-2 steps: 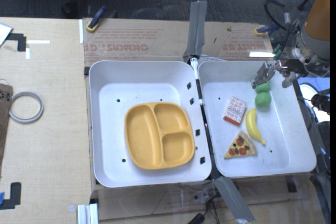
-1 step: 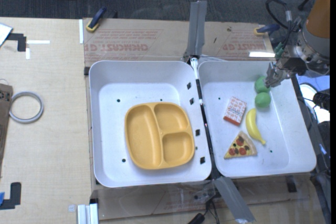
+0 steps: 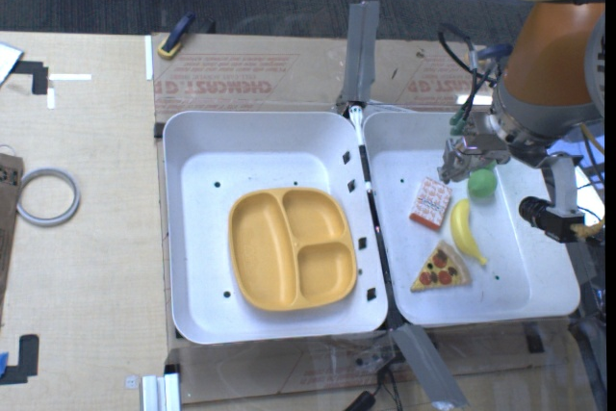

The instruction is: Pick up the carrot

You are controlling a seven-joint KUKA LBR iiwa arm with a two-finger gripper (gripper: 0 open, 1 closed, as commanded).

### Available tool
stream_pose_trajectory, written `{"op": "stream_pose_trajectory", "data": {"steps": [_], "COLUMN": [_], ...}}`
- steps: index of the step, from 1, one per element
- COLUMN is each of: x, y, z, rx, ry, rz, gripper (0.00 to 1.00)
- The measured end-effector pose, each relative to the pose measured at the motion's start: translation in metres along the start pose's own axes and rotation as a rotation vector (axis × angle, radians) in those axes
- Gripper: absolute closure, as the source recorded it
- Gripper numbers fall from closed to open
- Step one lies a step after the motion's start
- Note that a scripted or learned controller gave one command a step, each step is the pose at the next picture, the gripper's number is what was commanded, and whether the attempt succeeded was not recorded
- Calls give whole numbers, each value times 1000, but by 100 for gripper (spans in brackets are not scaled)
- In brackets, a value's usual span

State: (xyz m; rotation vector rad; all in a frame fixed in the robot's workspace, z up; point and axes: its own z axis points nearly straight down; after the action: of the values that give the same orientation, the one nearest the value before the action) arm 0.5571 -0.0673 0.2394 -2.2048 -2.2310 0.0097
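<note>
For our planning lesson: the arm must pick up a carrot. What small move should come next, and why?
Probably raise the tool a little and pull back right. It hangs low by the green ball; nearby lie a packet, banana and pizza slice, none of them the target, and the arm covers the right bin's back corner.

i see a mustard-yellow divided plate (image 3: 293, 247) in the white left bin (image 3: 192, 226). in the white right bin (image 3: 539, 289): a yellow banana (image 3: 466, 230), a green ball (image 3: 481, 182), a red-and-white checked packet (image 3: 430, 203), and a pizza slice (image 3: 441, 269) with red dots on orange.
</note>
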Motion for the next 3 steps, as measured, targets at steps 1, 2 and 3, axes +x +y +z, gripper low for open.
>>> {"op": "stream_pose_trajectory", "data": {"steps": [1, 2, 3], "x": [-1, 22, 29], "y": [1, 31, 46], "z": [-6, -143, -107], "rx": [6, -2, -2], "ry": [-1, -2, -2], "rz": [2, -213, -209], "gripper": [100, 100, 100]}}
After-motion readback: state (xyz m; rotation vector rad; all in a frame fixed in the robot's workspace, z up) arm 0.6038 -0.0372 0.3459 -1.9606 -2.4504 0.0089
